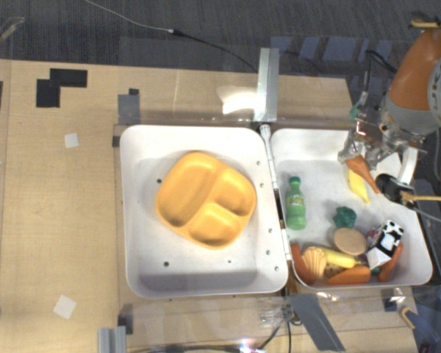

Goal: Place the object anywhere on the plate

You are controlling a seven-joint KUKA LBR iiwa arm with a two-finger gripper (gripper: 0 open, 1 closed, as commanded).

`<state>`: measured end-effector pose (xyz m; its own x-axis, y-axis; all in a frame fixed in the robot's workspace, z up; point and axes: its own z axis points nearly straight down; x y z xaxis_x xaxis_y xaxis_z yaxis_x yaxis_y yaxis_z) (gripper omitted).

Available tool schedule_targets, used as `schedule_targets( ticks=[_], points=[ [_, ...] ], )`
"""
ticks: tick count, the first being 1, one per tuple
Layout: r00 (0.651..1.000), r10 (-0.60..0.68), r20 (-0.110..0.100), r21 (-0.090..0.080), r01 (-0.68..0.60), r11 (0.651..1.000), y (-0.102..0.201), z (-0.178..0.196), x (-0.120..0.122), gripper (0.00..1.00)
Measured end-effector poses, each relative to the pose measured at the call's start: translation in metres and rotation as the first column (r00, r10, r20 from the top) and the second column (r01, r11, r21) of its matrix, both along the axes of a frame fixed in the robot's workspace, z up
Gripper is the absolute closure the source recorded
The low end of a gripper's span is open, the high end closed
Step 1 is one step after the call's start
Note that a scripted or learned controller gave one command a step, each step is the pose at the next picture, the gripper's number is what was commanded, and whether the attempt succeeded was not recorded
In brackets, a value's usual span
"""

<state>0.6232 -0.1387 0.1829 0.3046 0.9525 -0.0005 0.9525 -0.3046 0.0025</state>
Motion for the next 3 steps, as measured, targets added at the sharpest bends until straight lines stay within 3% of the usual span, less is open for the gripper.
schedule_targets(
  ticks=[1, 2, 3],
  points=[
    [0.99, 0.14, 0.003, 0.001, -0.14, 0.99, 0.068, 0.003, 0.025, 1.0],
    [0.877, 0.481, 0.002, 0.001, -0.481, 0.877, 0.125, 0.002, -0.04, 1.0],
    [0.791, 0.611, 0.003, 0.001, -0.611, 0.791, 0.211, 0.003, -0.028, 1.0]
  ],
)
